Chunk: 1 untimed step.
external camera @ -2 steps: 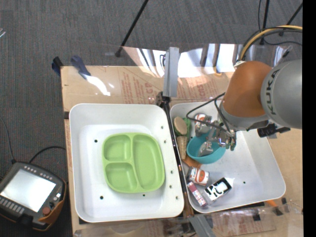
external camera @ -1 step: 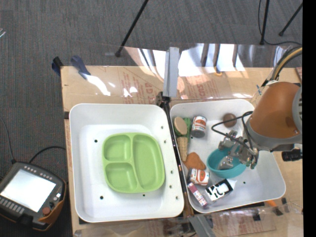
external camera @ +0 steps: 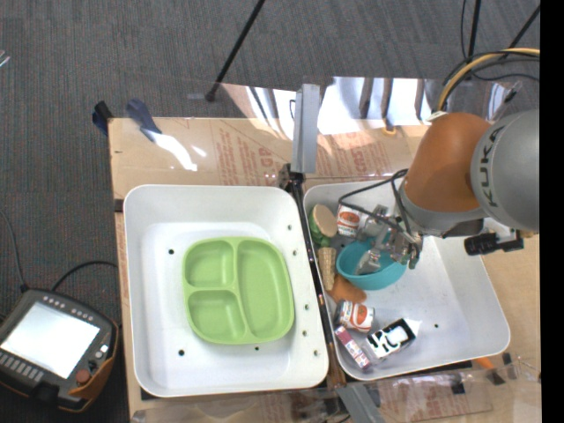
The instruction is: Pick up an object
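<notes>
My gripper (external camera: 384,247) hangs low over the left part of the right bin (external camera: 467,315), right at the rim of a teal bowl (external camera: 366,274). The grey arm with its orange band (external camera: 445,170) comes in from the right above it. A red and white can (external camera: 350,221) lies just left of the gripper. An orange piece (external camera: 349,289) lies against the bowl's lower left side. Below that sit a second small can (external camera: 356,315) and a black and white box (external camera: 393,337). The gripper's body hides part of the bowl's top edge.
The left bin (external camera: 150,236) holds a green divided plate (external camera: 238,289). Along the right bin's left wall lie a beige disc (external camera: 323,218), a green piece (external camera: 315,233), a yellowish piece (external camera: 327,263) and a pink bar (external camera: 352,352). A handheld control pad (external camera: 53,342) rests at lower left.
</notes>
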Tool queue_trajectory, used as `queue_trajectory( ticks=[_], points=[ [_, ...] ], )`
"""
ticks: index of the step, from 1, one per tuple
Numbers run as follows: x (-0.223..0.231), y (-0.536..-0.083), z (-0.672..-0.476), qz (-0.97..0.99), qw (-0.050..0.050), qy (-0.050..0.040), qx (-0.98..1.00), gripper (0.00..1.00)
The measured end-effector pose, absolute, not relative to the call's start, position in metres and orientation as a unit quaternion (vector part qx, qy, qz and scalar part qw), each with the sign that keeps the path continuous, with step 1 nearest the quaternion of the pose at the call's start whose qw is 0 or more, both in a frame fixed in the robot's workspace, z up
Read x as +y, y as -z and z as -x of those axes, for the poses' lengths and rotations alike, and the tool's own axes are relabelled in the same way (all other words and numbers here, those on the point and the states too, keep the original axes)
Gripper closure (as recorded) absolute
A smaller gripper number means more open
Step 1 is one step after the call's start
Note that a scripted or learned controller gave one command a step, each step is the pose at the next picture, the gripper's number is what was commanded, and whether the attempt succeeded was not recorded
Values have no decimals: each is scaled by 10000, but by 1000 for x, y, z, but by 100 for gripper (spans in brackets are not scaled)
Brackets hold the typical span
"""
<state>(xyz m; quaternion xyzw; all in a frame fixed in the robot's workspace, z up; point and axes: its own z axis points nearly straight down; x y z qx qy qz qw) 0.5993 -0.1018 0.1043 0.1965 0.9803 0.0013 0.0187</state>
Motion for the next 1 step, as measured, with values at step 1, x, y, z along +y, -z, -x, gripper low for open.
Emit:
queue_trajectory(
  ticks=[1],
  points=[
    [-201,-113,-549,-1842,266,0,9825,0]
  ],
)
